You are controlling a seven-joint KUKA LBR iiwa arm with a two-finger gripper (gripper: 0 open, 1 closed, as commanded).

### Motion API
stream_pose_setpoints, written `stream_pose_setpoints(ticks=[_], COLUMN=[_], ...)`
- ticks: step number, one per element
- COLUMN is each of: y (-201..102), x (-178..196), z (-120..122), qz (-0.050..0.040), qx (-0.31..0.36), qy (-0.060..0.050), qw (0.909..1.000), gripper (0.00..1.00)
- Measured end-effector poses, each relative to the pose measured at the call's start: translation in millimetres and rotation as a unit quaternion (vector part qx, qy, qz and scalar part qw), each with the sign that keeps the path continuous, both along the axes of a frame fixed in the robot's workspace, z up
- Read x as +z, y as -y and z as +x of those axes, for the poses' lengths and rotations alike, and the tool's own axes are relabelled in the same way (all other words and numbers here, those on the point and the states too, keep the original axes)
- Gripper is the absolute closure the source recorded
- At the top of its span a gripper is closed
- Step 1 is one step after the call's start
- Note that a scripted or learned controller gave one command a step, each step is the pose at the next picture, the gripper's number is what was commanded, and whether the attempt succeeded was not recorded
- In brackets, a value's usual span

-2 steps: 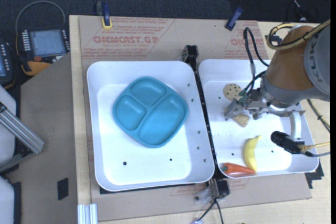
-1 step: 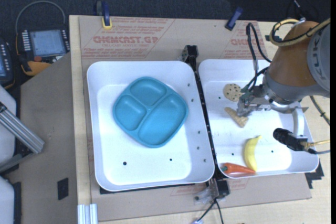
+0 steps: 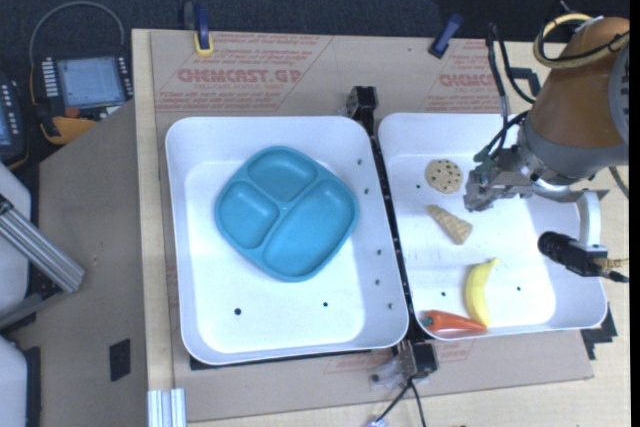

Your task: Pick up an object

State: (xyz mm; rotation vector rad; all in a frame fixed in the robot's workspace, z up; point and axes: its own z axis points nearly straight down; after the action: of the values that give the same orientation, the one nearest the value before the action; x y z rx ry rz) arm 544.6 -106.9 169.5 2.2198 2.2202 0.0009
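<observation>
The right bin holds a round cookie, a tan ice-cream cone, a yellow banana and an orange carrot at its front edge. My gripper hangs over the right bin, just right of the cookie and above the cone. Nothing shows between its fingers. A blue divided plate lies in the left bin.
The grey arm with its orange band reaches in from the right over the right bin's far side. A black divider runs between the two bins. Clamps sit at the bench's back edge.
</observation>
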Motion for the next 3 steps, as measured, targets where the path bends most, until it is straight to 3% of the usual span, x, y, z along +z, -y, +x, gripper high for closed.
stream_pose_setpoints(ticks=[2, 3], y=[-4, -61], x=[93, 93], z=[0, 0], qz=[-0.0004, 0.0013], qx=[0.0, 0.003], qy=[0.002, -0.001], qw=[1.0, 1.0], gripper=[1.0, 1.0])
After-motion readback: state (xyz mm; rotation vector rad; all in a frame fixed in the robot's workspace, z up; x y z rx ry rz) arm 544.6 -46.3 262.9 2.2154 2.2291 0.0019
